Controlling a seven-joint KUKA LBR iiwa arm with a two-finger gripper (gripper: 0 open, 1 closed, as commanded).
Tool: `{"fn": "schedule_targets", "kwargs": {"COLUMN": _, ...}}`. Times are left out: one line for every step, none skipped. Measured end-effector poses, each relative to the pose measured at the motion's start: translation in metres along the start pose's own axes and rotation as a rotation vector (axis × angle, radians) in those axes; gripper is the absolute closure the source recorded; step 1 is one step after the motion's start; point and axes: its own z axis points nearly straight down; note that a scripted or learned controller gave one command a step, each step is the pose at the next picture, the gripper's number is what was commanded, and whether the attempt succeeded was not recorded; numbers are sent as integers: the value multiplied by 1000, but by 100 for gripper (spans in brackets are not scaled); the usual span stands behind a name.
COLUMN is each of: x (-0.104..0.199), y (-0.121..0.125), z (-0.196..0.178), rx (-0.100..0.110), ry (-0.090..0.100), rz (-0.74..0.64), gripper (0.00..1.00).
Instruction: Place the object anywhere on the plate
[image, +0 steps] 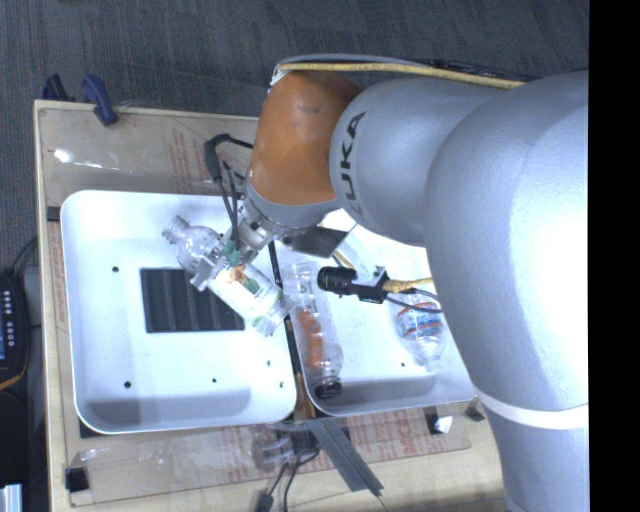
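Obj (our read): the clear labelled bottle (250, 292), green/orange label, lay slantwise in the L bin (75, 300). Its upper end was at the gripper (219, 266) and its lower end close to that bin's R wall. Only the upper end seemed to reach the R edge of the dark ribbed plate (178, 300); the rest lay off it, to the R. We couldn't tell whether the gripper was closed on the bottle or loose, since wrist and plastic hid the contact.

A second clear bottle (190, 241) sat just up-left of the gripper, touching or nearly so, beyond the plate's top R corner.

Risks, as we judged them:
- Two bottles crowded the gripper. A close there could catch the wrong one, or pinch both and hold neither.
- Any grip looked to fall near one end of the labelled bottle. Lifted that way, the long end would prob. sag and twist out; smooth plastic wouldn't help.
- The lower end was near the wall btwn the bins, so a low drag toward the plate might snag it or swing the bottle round.
- Round body: released on the plate, it could roll off again, esp. if dropped from height or near an edge.

In the R bin (385, 398), an orange-filled bottle (316, 345) and a crushed clear bottle (421, 335) lay well apart from all this; we saw no interference likely.
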Motion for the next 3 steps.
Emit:
{"fn": "schedule_targets", "kwargs": {"x": -11, "y": -8, "z": -49, "rx": -4, "ry": -4, "rz": 98, "gripper": 100}}
{"fn": "schedule_targets", "kwargs": {"x": -68, "y": -14, "z": -77, "rx": -6, "ry": -6, "rz": -74, "gripper": 100}}
{"fn": "schedule_targets", "kwargs": {"x": -11, "y": -11, "z": -62, "rx": -2, "ry": -3, "rz": -327, "gripper": 100}}
